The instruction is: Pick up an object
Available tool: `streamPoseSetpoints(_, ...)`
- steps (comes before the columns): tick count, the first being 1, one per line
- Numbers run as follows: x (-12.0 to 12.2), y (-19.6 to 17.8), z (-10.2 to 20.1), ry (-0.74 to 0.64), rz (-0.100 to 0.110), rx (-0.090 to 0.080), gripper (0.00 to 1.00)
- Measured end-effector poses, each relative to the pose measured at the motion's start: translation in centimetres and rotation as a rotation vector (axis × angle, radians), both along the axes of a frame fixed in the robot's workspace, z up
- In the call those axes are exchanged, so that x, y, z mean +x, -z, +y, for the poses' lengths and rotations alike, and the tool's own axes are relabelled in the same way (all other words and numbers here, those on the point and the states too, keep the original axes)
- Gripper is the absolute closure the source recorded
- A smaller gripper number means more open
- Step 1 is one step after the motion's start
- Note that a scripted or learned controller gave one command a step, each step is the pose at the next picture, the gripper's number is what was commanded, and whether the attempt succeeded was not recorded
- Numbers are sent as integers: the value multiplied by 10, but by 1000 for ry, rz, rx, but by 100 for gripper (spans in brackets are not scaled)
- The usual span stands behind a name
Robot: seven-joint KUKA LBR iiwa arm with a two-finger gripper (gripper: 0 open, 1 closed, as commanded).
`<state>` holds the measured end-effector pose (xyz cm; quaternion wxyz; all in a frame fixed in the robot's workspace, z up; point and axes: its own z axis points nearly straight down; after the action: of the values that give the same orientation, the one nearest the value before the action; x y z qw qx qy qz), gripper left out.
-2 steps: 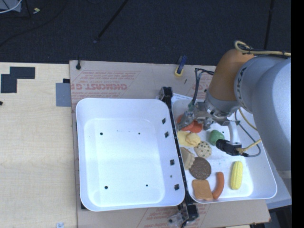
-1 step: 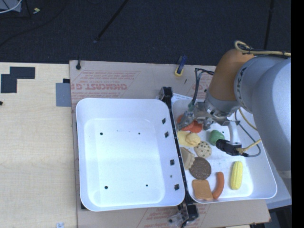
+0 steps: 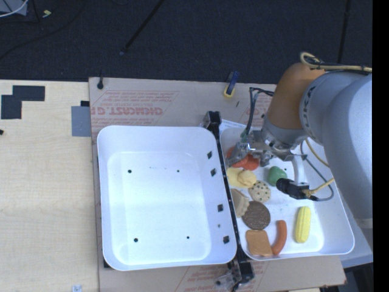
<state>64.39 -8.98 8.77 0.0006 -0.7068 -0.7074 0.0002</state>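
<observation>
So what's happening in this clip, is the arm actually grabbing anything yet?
The grey arm with the orange band reaches in from the right, its hand low over the back of the right white bin, just above a red-orange toy food piece. Nothing is visibly held. The other play food lies loose there: yellow corn cob, brown round patty, chocolate-chip cookie, orange-red sausage. The left white bin sits alongside.

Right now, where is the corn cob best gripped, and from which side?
Likely across its middle, from straight above. The corn cob lies flat in the right bin, long axis running near to far, apart from the sausage, so fingers closing across its narrow width have room on both sides.
</observation>
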Motion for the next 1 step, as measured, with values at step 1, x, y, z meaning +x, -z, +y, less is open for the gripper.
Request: streamPoseSetpoints(1, 0, 0, 0, 0, 0, 0, 0)
